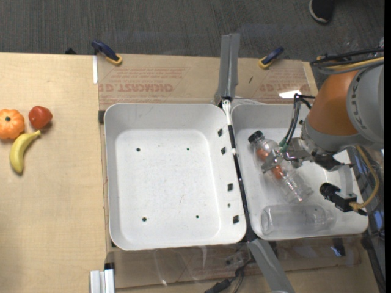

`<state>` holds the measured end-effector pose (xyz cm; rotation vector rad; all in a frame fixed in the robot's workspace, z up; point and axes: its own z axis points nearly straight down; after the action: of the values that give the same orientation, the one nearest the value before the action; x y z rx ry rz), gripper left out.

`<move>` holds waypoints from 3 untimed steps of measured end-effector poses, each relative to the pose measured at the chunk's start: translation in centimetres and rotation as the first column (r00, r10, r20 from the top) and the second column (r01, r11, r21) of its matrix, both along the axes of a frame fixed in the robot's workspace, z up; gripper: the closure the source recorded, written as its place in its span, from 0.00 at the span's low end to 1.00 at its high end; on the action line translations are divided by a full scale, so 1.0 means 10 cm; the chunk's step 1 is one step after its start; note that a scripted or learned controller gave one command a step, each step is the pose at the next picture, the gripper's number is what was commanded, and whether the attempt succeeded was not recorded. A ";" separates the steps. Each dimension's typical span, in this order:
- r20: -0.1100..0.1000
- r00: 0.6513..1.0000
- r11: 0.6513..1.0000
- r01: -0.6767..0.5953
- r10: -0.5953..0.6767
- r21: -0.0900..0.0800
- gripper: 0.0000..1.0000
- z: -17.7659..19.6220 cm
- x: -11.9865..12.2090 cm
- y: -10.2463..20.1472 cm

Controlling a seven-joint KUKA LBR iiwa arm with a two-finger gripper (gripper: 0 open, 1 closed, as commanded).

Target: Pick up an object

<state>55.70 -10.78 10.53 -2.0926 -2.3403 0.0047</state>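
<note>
We see the grey arm with its orange band point(333, 105) reaching into the right-hand shallow white bin point(357, 223) of the 2 on the surface. Its gripper point(292, 152) sits low at the middle of that bin, just beside a clear plastic bottle with a dark cap and reddish contents point(264, 149). Whether the jaws are spread, pressed together or pinching anything, we cannot tell: the wrist hides them.

To do this step well, we would centre the jaws across the bottle's narrow width, not along its length, and come straight down so the rounded body does not roll away. Clear plastic is slick, so a grip near the middle of the body seems safer than one near the cap.

The bottle lies on its side, tilted, cap toward the upper left of the bin. A second clear item point(293, 185) lies touching or just beside it, running toward the lower right, and a larger clear plastic container point(298, 218) rests near the bin's front wall. A lift may drag the neighbour along.

The left-hand white bin point(119, 182) holds nothing we would go for.
</note>
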 end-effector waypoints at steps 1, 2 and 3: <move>0.003 0.996 0.996 0.085 -0.085 -0.001 0.00 0.86 -0.19 0.29; 0.004 1.000 1.000 0.014 -0.014 -0.001 0.00 -0.13 -0.17 -0.24; 0.003 1.000 1.000 0.017 -0.017 0.000 1.00 -0.04 -0.17 -0.24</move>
<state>53.95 -13.19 10.12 -2.1136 -2.3247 0.0017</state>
